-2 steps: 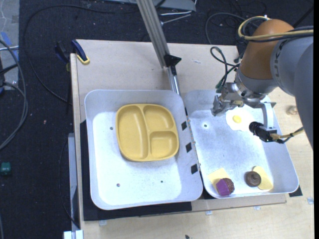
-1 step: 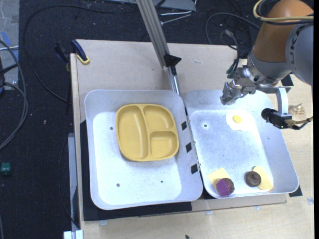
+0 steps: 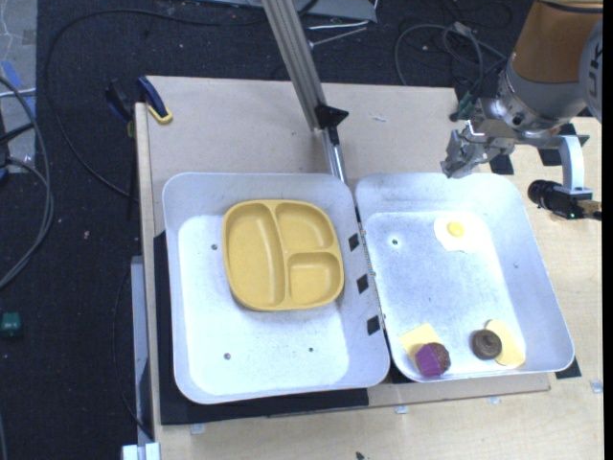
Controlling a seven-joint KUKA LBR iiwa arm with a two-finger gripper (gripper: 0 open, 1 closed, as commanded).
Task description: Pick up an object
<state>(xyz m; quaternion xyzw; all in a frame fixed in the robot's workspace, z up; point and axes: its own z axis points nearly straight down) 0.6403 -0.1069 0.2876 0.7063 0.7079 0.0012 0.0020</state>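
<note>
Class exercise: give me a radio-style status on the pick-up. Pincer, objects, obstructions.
Pincer above right bin's far rim, holding nothing. Fried egg, purple piece, brown piece lie loose inside. Nothing blocking.

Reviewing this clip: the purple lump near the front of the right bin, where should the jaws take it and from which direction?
Judging from its pose, come straight down on the purple lump and close across its rounded middle. It sits on a flat yellow piece near the right bin's front rim, so a side approach looks cramped. The gripper hovers above the bin's far edge.
</note>
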